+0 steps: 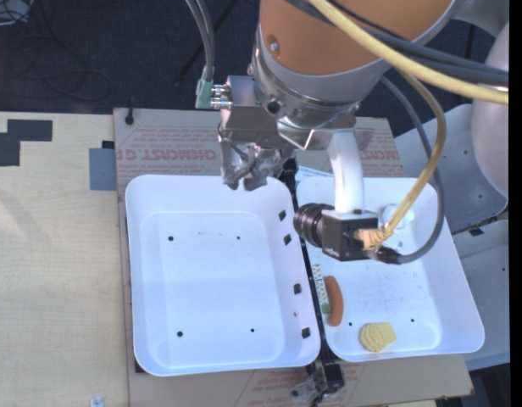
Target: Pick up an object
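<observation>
An orange-brown sausage (333, 300) lies in the right bin (466, 310), close to its left wall. A yellow ridged chip-like piece (377, 337) rests near that bin's front edge. My gripper (249, 170) hangs under the grey and orange wrist, over the back right corner of the left bin (136, 270). It is well apart from both objects, up and to their left. I see nothing that is clearly in its grasp.
A black camera-like unit (335, 230) on a white bracket juts over the right bin's back left, with a yellow cable (418, 185) looping beside it. The bins stand on cardboard (172, 147); a wooden bench top (49, 261) lies to the left.
</observation>
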`<state>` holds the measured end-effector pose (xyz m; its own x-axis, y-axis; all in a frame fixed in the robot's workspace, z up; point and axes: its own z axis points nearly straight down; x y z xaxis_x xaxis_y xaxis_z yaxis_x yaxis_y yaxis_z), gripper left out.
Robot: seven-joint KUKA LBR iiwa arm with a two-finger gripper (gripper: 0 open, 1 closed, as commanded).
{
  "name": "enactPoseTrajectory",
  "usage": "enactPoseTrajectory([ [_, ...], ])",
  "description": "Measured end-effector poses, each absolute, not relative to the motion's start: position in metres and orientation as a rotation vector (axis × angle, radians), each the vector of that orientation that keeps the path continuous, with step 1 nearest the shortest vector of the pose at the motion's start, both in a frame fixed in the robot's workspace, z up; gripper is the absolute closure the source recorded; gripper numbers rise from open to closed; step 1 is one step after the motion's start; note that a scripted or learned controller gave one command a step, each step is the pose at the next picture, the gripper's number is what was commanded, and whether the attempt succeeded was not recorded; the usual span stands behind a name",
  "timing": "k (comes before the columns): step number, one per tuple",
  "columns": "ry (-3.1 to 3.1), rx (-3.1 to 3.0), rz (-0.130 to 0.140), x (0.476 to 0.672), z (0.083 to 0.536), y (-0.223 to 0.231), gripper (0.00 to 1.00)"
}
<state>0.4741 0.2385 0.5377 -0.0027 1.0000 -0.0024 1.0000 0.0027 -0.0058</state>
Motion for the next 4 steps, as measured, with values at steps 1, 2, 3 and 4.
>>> enactPoseTrajectory([
  [1,-2.216,-2.22,0.024,0.475,0.438,0.243,1.0],
  [2,-2.217,-2.217,0.028,0.474,0.327,0.243,1.0],
  [3,-2.215,-2.229,0.007,0.515,0.341,0.184,1.0],
  [4,-2.215,-2.22,0.017,0.473,0.302,0.176,1.0],
])
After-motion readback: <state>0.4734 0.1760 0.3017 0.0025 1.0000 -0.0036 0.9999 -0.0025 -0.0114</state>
